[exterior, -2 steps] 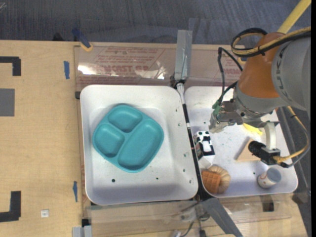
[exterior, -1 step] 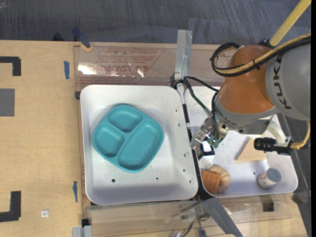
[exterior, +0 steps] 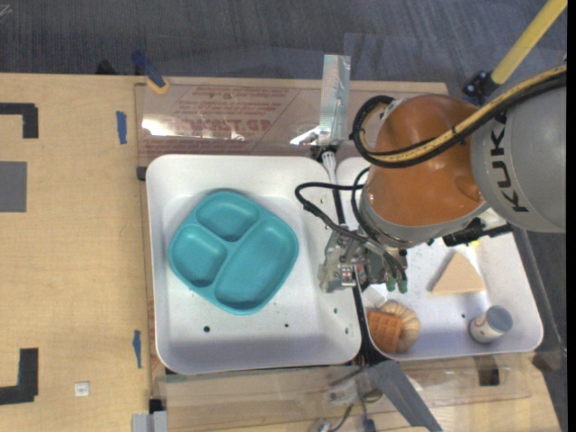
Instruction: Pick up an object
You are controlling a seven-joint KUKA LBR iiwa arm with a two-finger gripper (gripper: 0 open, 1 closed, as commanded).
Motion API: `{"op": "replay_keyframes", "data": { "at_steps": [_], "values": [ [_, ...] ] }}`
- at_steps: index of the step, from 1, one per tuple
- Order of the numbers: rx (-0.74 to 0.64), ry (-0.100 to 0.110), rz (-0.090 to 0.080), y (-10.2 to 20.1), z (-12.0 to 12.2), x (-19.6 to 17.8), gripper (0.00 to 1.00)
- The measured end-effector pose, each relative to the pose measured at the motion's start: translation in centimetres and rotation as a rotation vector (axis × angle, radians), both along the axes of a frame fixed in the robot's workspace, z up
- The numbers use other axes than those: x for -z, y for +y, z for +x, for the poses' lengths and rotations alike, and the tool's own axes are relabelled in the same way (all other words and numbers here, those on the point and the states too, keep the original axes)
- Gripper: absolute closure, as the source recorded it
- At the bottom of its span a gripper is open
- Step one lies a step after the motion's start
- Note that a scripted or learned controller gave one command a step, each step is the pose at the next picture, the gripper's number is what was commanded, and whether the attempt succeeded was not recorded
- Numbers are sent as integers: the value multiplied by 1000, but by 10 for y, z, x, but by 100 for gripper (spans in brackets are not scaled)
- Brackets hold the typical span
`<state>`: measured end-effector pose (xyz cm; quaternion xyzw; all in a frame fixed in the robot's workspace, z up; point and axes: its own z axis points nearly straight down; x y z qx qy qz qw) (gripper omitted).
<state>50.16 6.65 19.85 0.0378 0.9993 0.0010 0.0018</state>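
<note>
The gripper [exterior: 358, 273] is poised over the bins' shared edge; its state cannot be told. Nothing is seen held. A bun [exterior: 393, 325] lies just below-right, so a descent there is called for.

teal divided plate [exterior: 236, 250] in left bin [exterior: 171, 331]; gripper [exterior: 360, 273] beside it

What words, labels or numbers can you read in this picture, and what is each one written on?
"KU": black letters on the grey arm, cut off at the picture's edge.
Reddish print on the clear sheet behind the left bin: too blurred to read.
</note>
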Motion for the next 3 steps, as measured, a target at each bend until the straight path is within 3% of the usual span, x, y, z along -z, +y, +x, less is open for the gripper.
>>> {"op": "replay_keyframes", "data": {
  "at_steps": [1,2,3],
  "values": [
    [645,1,2,45,-21,-6,100],
    [775,-17,20,89,-16,97,100],
    [1206,-19,23,138,-13,101,100]
  ]
}}
